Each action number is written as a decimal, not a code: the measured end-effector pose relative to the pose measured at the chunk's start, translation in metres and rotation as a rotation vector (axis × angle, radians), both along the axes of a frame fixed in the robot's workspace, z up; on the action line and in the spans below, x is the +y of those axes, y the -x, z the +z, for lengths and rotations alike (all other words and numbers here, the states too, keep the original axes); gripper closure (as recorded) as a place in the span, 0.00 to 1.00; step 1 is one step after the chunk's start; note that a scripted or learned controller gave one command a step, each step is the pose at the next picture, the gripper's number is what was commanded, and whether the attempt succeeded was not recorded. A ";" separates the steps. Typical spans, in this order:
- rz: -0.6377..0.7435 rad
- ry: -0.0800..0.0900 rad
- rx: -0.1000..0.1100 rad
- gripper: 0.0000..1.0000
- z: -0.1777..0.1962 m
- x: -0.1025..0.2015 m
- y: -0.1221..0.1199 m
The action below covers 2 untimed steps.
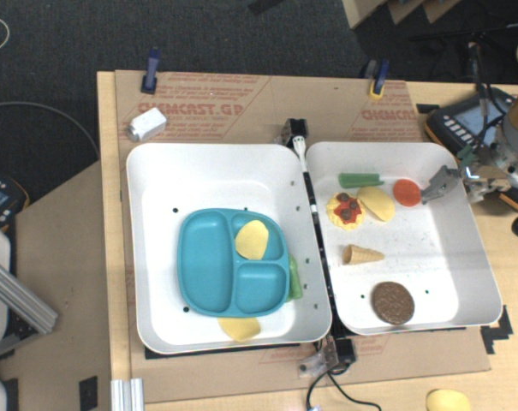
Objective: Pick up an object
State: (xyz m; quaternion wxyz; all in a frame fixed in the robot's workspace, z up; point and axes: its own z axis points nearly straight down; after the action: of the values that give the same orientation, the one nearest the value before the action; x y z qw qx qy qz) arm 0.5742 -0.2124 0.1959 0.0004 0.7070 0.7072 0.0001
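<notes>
1. Nothing grabbed yet: the gripper [437, 187] hangs just right of the red ball [406, 193] in the right bin [464, 255]
2. Can't tell if it's open or closed (too small)
3. Whole pick left

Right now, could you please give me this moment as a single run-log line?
phase: approach | gripper: in right white bin, beside round red-orange toy | nothing visibly held | teal divided plate: left bin
</notes>
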 end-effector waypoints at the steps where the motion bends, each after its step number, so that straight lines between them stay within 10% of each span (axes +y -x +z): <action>1: 0.001 0.002 -0.004 1.00 0.011 0.000 -0.001; 2: 0.005 0.005 -0.021 1.00 0.203 0.039 -0.008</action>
State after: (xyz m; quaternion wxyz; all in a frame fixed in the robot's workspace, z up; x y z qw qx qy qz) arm 0.5824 -0.1737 0.3991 0.0094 0.7051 0.7090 0.0057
